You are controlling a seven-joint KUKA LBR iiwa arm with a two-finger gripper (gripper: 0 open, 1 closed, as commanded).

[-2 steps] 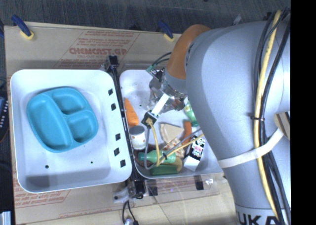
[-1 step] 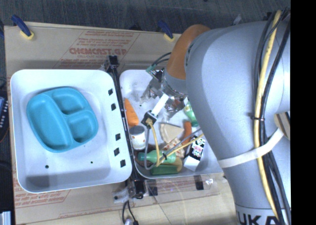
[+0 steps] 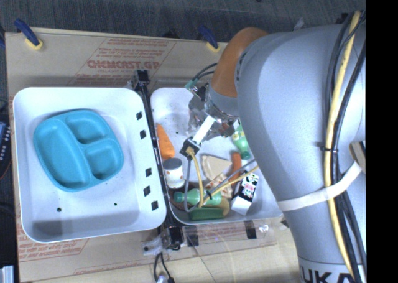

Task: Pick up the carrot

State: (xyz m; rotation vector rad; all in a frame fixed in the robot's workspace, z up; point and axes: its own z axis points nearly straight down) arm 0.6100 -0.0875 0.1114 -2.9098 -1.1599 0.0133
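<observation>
The carrot [image 3: 165, 142] is a short orange taper lying along the left wall of the right bin [image 3: 166, 102], with its narrow end toward the back. My gripper [image 3: 199, 112] hangs over the back middle of that bin, right of the carrot and a little behind it, with a gap between them. The wrist and the big grey arm hide most of the gripper. I see nothing held in it.
The right bin's front is crowded: a small white jar [image 3: 173, 171], a green bottle [image 3: 191, 198], a tan wedge [image 3: 214, 165], an orange stick [image 3: 236, 162], a white patterned box [image 3: 247, 188] and another green item [image 3: 241, 142]. A blue divided plate [image 3: 78, 148] lies in the left bin [image 3: 37, 226].
</observation>
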